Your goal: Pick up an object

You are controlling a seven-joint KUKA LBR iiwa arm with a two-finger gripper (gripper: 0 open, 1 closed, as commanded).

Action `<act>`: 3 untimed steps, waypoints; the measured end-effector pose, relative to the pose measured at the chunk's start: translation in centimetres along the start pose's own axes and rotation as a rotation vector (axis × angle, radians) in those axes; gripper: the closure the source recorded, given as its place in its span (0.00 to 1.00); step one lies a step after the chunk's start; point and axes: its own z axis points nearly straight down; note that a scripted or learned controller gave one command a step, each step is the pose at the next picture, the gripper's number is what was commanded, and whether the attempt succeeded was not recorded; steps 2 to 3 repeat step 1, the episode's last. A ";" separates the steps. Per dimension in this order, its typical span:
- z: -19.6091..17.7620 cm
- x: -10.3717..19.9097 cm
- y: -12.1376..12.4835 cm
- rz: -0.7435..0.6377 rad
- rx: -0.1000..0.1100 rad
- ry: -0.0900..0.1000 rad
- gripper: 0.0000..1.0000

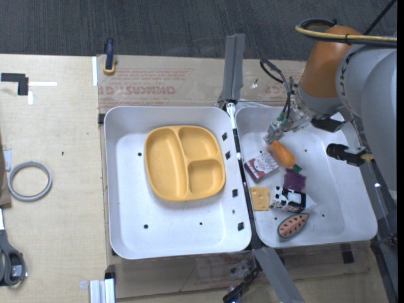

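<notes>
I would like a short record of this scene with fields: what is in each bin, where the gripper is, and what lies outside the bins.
left bin: one yellow divided plate, three compartments
right bin: orange carrot-like toy, dark red packet, cheese-like square, purple item, black-and-white cow-like toy, oval brown and pink item
gripper: over the right bin, just above the orange toy; contact cannot be judged
bench, left side: roll of tape, scissors
</notes>
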 end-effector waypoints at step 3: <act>-9.0 2.8 1.5 0.452 0.003 0.003 1.00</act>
